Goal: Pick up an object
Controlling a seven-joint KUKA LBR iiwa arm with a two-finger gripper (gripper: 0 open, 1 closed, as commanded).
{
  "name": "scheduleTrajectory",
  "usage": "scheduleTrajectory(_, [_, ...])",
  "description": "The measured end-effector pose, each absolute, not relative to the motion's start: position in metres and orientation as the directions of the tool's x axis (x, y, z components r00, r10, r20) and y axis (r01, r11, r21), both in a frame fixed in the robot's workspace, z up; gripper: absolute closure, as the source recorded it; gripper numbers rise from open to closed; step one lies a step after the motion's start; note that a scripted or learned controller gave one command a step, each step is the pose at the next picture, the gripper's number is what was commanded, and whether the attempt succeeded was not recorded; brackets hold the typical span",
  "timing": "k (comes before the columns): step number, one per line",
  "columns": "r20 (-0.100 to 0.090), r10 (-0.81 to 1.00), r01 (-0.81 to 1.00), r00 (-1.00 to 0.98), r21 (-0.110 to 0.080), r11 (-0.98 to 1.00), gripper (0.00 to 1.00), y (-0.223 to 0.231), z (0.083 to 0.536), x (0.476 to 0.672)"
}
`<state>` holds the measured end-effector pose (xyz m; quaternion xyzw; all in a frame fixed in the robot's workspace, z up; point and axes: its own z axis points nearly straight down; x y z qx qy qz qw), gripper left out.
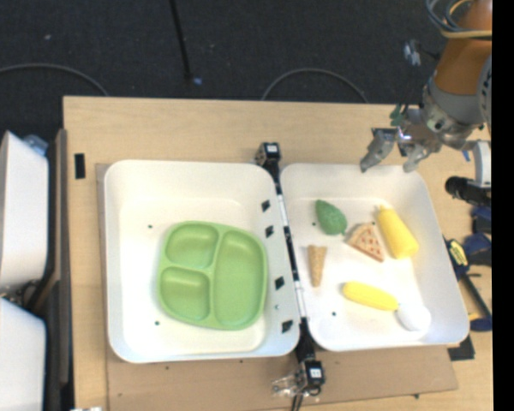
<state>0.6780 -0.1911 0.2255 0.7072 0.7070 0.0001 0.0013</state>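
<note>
The white egg point(413, 318) and banana point(370, 296) lie nearest in the right bin point(428, 199), untouched. The gripper point(394, 154) hovers open and empty over the far rim; I judge the approach pending: descend onto one item.

You look down from one fixed camera above the bench point(197, 127), tilted so the far edge sits at the top. Both white bins fit in view: the left bin point(128, 229) and the right bin point(437, 306). The arm point(463, 58) enters from the far right.
</note>
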Motion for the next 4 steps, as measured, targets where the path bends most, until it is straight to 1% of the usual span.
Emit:
scheduleTrajectory(1, [-0.002, 1.0, 1.0, -0.004, -0.001, 0.004, 0.0, -0.188, 0.182, 0.682])
scheduleTrajectory(2, [-0.003, 1.0, 1.0, -0.002, -0.001, 0.002, 0.0, -0.198, 0.13, 0.687])
scheduleTrajectory(3, [-0.002, 1.0, 1.0, -0.005, -0.003, 0.005, 0.0, -0.199, 0.101, 0.687])
scheduleTrajectory(4, [-0.006, 1.0, 1.0, -0.008, 0.002, 0.008, 1.0, -0.201, 0.114, 0.688])
